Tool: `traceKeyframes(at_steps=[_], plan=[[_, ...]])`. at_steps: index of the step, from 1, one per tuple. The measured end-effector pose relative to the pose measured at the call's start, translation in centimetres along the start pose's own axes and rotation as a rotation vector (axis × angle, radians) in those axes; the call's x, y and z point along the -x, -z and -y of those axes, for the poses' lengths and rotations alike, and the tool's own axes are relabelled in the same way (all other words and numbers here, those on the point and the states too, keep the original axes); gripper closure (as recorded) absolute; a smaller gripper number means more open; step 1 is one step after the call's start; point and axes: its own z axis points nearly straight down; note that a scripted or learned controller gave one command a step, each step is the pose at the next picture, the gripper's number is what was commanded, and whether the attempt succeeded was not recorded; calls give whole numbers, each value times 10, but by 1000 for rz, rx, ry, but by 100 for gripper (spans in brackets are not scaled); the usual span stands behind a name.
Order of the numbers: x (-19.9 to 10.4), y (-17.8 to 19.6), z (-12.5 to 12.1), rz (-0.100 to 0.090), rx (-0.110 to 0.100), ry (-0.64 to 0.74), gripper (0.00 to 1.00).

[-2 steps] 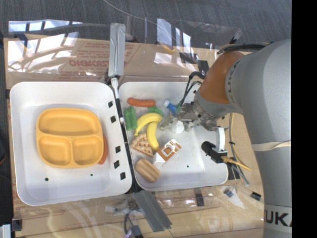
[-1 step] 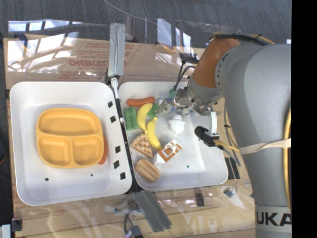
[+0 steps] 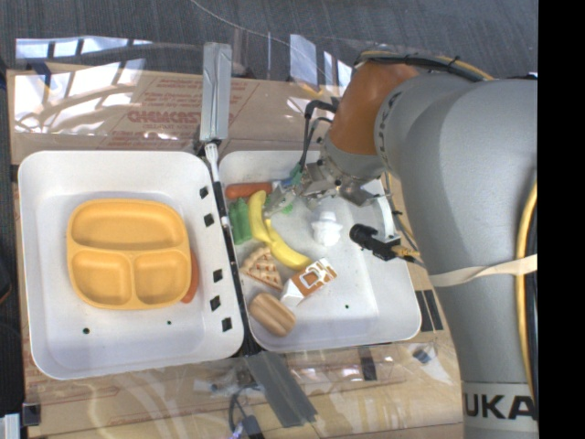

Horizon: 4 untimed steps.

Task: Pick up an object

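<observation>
A: What is seen at the left of the frame?

B: A white bin (image 3: 37, 245) is seen there, and a yellow divided tray (image 3: 128, 250) with three compartments is laid flat in its middle. An orange strip is glimpsed along the tray's right edge, but what it is cannot be told.

A: And past the divider at the centre?

B: A second white bin (image 3: 388, 305) is set just beside the first. Along its left wall, a red-orange piece (image 3: 247, 190) is found at the top, a green toy vegetable (image 3: 240, 219) just below it, and a yellow banana (image 3: 272, 236) is curved down and to the right, touching the green piece. A waffle-patterned piece (image 3: 262, 268) is placed under the banana, a small white and orange carton (image 3: 309, 280) is tilted to its right, and a tan bread roll (image 3: 272, 314) is laid near the bin's lower left corner. A white crumpled object (image 3: 325, 230) is seen nearer the middle.

A: Where is the gripper?

B: The gripper (image 3: 297, 190) is lowered into the upper part of the right bin, just above the banana's top end, under the orange band (image 3: 366, 108) of the grey arm (image 3: 466, 199). Whether it is apart or together cannot be told, and nothing is seen held
</observation>
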Motion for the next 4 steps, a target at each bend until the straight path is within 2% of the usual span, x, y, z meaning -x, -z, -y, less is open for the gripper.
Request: traceKeyframes(at_steps=[1,2,3,4], plan=[[-61,2,94,2,8,397,0],[-61,9,93,-2,3,406,100],[-97,204,49,7,17,181,100],[-103,145,70,7,8,815,100]])
